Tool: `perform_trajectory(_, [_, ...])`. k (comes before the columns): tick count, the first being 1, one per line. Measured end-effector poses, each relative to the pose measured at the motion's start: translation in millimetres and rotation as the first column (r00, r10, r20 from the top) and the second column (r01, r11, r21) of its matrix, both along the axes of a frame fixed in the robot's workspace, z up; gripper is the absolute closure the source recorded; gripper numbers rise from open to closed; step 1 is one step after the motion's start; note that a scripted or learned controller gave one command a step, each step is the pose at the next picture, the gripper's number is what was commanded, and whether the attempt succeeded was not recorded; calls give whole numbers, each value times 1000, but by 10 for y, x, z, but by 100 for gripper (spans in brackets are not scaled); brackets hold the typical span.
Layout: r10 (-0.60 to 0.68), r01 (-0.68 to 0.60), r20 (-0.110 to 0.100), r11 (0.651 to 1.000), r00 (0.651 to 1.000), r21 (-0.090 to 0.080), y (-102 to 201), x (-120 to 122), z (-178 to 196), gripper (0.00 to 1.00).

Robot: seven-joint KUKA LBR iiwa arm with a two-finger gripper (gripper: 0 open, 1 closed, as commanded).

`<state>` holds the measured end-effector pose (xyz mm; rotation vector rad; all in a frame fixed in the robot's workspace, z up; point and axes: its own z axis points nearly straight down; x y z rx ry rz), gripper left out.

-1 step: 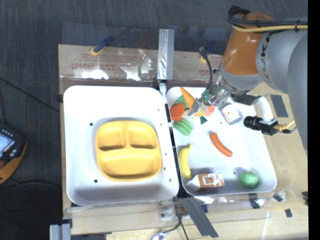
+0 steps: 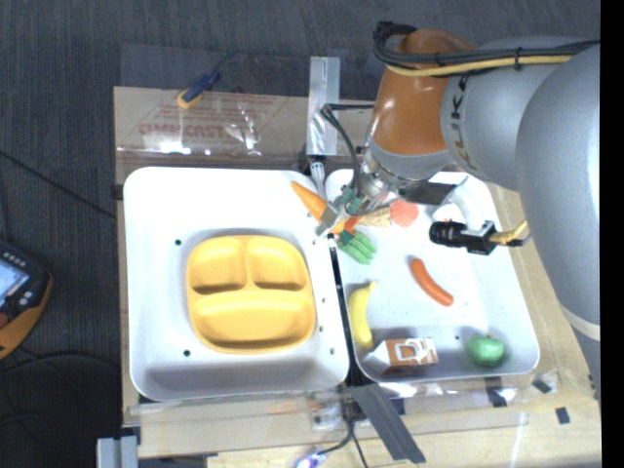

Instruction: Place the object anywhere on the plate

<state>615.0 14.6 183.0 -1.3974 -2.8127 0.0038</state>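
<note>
Grey arm [image 2: 507, 135] reaching from right, wrist bent down, fingers [image 2: 348, 213] over bins' divider, closed around orange carrot [image 2: 312, 203]

A yellow plate [image 2: 252, 291] sits in the left bin [image 2: 156, 359]; a carrot [image 2: 309, 201] lies near the arm's wrist.

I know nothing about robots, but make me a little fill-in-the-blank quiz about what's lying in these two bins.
1. The yellow plate lies in the ____ bin as the camera sees it.
2. The plate is divided into ____ compartments.
3. In the right bin, the banana lies near its left wall, and the green ball sits near the ____ right corner.
4. The gripper hovers at the wall between the bins, near a toy carrot coloured ____.

Missing words: left; three; lower; orange
</note>
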Motion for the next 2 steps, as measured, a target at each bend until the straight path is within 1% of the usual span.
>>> perform_trajectory(1, [189, -189, 0, 982, 982, 2, 440, -685, 1, 100])
perform_trajectory(2, [539, -539, 0, 842, 842, 4, 877, -1232, 1, 100])
